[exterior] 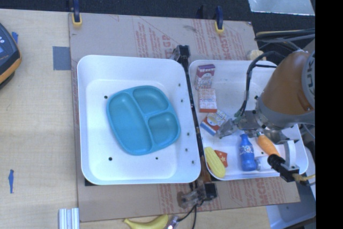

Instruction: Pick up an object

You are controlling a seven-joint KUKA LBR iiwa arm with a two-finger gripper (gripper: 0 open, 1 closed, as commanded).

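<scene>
Camera view: blue bottle with white cap, lying in right bin, long axis near-vertical in view, cap toward gripper. Gripper above-left of bottle; pincer state cannot tell. Corn cob left of bottle.

right bin — crowded | blue plate — open around

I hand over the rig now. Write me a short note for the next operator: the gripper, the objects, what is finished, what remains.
Gripper: low in the right bin, near the small packets; jaws unclear, nothing seen held.
Right bin: blue bottle, yellow corn, orange carrot, carton, packets.
Left bin: blue divided plate.
Done: no pick seen.
Left: grasp one object and lift it.
</scene>
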